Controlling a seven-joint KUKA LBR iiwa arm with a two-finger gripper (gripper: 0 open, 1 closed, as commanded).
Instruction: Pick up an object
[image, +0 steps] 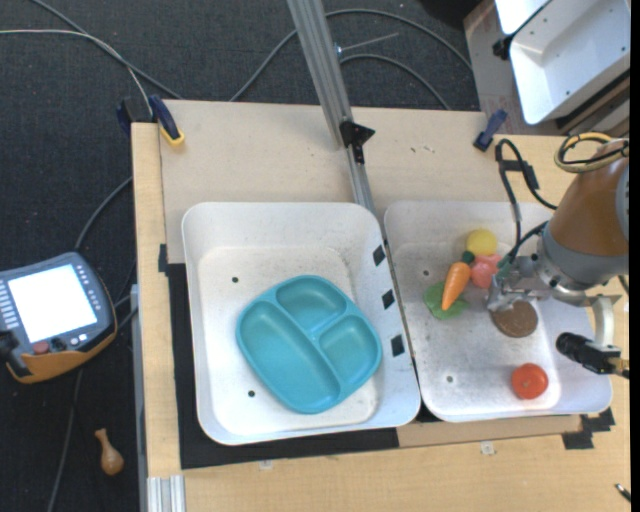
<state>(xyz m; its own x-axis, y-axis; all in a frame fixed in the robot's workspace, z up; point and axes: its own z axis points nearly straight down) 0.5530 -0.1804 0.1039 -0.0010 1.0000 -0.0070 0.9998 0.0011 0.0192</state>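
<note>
The right bin (450, 385) holds several toy foods. An orange carrot (455, 283) lies on a green piece (441, 303). A yellow piece (481, 242) and a pink piece (485, 270) sit just right of it. A brown disc (517, 321) lies further right, and a red tomato (529, 380) sits near the front. My gripper (503, 293) hangs low in the bin, right above the brown disc's upper edge and next to the pink piece. The wrist hides what lies under it.
In the left bin (215, 300) lies a blue divided plate (308, 342). A metal pole (335, 95) slants down to the gap between the bins. A black cable (515, 190) runs along the right bin's far corner. A pendant (50, 315) sits off the bench, left.
</note>
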